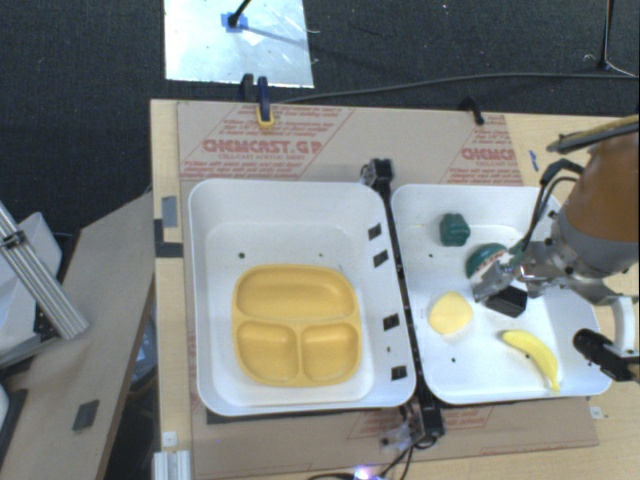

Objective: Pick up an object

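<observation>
Banana (533, 355) near gripper (497, 286)

Loose objects lying in the right bin

A yellow banana (532, 356) is lying slantwise near the front; a pale yellow round piece (451, 314) is sitting left of it, a dark green lump (455, 229) is resting toward the back, and a teal rounded object (484, 259) is sitting just beside my wrist.

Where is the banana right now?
The banana lies in the right bin, near its front right corner in the camera view. The round yellow piece sits to its left, and the gripper is just above it.
</observation>
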Controlling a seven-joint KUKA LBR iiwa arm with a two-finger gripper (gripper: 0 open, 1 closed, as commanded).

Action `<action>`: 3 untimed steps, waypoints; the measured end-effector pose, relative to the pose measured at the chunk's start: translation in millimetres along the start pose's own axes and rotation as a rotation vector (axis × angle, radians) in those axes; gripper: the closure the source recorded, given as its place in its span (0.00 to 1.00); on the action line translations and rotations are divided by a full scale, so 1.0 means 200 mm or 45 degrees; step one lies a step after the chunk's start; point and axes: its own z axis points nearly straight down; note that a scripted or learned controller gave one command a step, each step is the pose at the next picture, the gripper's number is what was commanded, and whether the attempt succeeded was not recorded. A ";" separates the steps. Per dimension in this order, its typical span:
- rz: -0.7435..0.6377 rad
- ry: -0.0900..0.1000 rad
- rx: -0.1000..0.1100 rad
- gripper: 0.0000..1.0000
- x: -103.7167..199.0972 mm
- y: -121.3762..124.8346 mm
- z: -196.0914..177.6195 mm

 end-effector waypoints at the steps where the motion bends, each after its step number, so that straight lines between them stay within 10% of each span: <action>1: -0.003 -0.003 -0.013 0.00 0.00 0.01 -0.02; 3: 0.001 0.000 -0.013 0.00 0.03 0.06 0.52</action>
